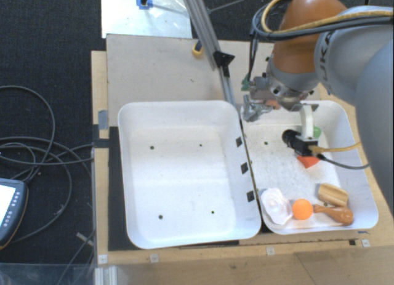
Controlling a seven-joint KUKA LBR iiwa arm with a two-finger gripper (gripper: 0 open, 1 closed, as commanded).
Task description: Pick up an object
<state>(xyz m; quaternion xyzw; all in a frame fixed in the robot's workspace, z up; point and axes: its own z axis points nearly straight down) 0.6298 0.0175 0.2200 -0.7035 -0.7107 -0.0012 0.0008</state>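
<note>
My gripper [252, 111] hangs over the far left corner of the right bin [271, 154], close to the wall between the two bins. Nothing shows in its grasp. Along the bin's near edge lie a white crumpled piece [275, 205], an orange ball [301, 209], a brown wooden peg [337, 215] and a tan wooden block [332, 194]. A red-orange piece [308, 161] lies mid-bin, right of the gripper. Beside the far right wall a small green thing [316, 132] peeks out, partly hidden by the arm.
The left bin [132, 154] sits beside the right one, their rims touching. A grey slanted pole [206, 25] crosses above the bench at the back. Cables and a pendant [9, 207] lie on the floor at the left.
</note>
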